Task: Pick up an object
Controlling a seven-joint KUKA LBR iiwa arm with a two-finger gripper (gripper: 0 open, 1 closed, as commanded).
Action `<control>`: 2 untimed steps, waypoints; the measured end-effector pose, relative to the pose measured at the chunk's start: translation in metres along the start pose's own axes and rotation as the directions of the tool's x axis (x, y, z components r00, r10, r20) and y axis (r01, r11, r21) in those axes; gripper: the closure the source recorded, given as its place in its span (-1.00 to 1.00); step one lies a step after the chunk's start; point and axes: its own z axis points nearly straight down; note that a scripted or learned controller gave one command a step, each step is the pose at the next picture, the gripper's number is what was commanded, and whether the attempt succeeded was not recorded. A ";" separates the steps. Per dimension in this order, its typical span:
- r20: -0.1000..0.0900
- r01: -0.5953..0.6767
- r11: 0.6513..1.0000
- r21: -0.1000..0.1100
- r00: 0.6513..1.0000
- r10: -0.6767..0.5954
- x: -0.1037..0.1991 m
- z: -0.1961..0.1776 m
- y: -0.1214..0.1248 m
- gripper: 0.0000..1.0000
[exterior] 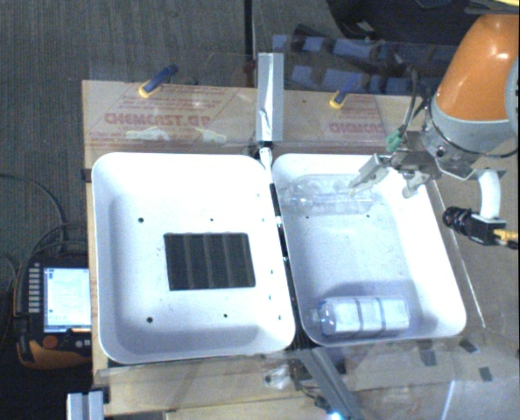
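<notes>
My gripper (387,180) hangs over the far right corner of the right bin (435,261), open, with nothing between its fingers. Its left fingertip (363,177) is close to the right end of a clear, crumpled plastic bottle (330,196) that lies along the bin's far wall. A second clear bottle with a white label (365,316) lies on its side at the near edge of the same bin. A flat black ribbed rectangle (209,260) rests in the middle of the left bin (120,199).
The two bins meet along a narrow divider (280,243). Behind them lie a wooden board with clamps (159,80) and an upright metal post (270,94). A tablet (63,297) sits off the bench at left.
</notes>
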 end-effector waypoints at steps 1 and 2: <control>0.002 0.303 0.953 -0.002 0.953 -0.303 0.000 -0.048 -0.001 -1.00; -0.001 0.206 0.978 -0.001 0.978 -0.206 -0.019 0.017 -0.067 -1.00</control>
